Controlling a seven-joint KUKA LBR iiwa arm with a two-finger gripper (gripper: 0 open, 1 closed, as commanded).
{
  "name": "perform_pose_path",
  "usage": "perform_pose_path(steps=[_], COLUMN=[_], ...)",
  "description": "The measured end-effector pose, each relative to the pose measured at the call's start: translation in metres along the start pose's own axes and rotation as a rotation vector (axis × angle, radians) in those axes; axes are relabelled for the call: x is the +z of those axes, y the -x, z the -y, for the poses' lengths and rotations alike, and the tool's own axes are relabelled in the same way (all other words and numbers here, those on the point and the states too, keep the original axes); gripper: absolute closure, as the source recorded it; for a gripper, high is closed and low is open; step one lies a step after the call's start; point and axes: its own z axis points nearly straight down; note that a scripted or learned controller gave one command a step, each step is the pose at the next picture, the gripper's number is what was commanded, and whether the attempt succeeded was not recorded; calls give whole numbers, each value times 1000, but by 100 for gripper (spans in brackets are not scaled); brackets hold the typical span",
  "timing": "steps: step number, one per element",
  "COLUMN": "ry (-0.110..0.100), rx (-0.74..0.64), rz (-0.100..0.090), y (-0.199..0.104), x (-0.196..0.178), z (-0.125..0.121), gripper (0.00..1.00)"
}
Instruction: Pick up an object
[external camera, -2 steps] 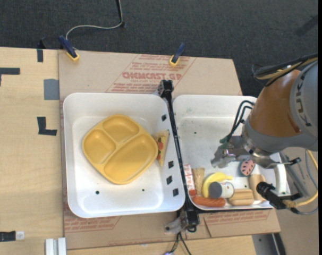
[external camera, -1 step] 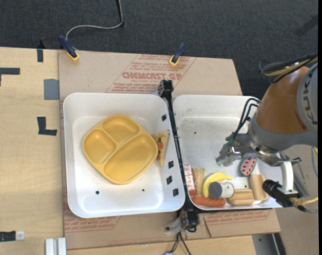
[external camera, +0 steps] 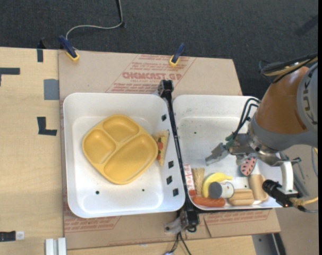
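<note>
The toys crowd the near edge of the right bin (external camera: pixel 203 106), from about 6 to 4 o'clock of its floor: a red sausage-like piece (external camera: pixel 209 201) along the rim, a tan bread-like piece (external camera: pixel 240 197) beside it, a yellow banana-like toy (external camera: pixel 215 180) curled around a dark round bit, a tan stick (external camera: pixel 196 178) at the pile's left, another tan cylinder (external camera: pixel 256 186) at its right, and a pink watermelon slice (external camera: pixel 248 166) at the pile's far right.

Just beyond the pile hangs the gripper (external camera: pixel 218 153), at about the bin's centre, its dark fingers spread apart and nothing between them. It sits at roughly 11 o'clock from the banana, over bare white floor, so closing here would likely catch nothing.

To do this well, I judge the gripper should shift toward 5 o'clock and choose a piece with free flanks; the banana or the watermelon slice look less hemmed in than the sausage pressed to the rim. The fingers should straddle the narrow width, then descend straight, as neighbours touch and could be jostled.

Farther off, at 9 o'clock, the left bin (external camera: pixel 76 195) holds a yellow divided plate (external camera: pixel 119 149) with a small pizza-slice toy (external camera: pixel 161 145) at its right edge.
</note>
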Motion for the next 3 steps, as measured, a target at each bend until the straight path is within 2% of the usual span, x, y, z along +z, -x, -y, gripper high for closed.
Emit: perform_pose_path(steps=[1, 2, 3], ry=[2, 4, 1], rx=[0, 2, 0], rz=[0, 3, 1], y=[14, 15, -34], x=[110, 100, -32], z=[-1, -1, 0], gripper=[0, 100, 100])
